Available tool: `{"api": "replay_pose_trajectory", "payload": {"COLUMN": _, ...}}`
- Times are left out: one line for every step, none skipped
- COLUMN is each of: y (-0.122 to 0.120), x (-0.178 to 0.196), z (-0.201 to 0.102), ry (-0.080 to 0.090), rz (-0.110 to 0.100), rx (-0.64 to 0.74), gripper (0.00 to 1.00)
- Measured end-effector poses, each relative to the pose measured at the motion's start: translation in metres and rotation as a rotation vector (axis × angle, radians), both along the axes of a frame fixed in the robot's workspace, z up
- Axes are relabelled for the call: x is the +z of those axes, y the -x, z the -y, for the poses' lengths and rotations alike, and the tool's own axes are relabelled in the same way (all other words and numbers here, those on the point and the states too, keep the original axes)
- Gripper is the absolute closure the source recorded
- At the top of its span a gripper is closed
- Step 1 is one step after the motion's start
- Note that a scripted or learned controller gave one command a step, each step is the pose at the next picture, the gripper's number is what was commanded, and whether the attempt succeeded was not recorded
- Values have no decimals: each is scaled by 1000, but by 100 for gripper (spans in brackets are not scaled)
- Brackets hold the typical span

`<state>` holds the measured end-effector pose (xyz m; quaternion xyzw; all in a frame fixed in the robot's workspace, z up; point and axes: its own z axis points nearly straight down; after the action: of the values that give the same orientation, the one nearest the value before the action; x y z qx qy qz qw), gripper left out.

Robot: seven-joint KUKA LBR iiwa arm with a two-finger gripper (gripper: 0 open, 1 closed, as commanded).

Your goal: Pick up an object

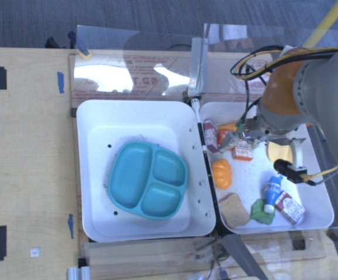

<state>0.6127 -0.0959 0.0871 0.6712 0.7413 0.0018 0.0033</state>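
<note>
My gripper (237,135) hangs low over the back left part of the right bin (320,214), under the arm's orange band (279,92). Just beneath it lies a small red and white box (243,151). A small dark red bottle (209,135) and an orange item (227,127) lie to its left. An orange fruit (221,174) sits nearer the front, by the bin's left wall. The gripper's tips blend into the clutter below.
The right bin also holds a bread slice (233,209), a green lump (262,212), a blue and white bottle (272,193), a red carton (289,207) and a yellow piece (279,152). A blue divided plate (148,179) lies in the left bin (93,127).
</note>
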Motion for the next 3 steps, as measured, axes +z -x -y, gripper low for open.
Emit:
{"api": "replay_pose_trajectory", "payload": {"y": -1, "x": 10, "z": -1, "ry": 2, "rz": 1, "rx": 4, "gripper": 100}}
{"api": "replay_pose_trajectory", "payload": {"y": -23, "x": 113, "z": 22, "ry": 0, "rz": 1, "rx": -54, "gripper": 100}}
{"api": "replay_pose_trajectory", "payload": {"y": -3, "x": 242, "z": 34, "ry": 1, "rz": 3, "rx": -107, "gripper": 100}}
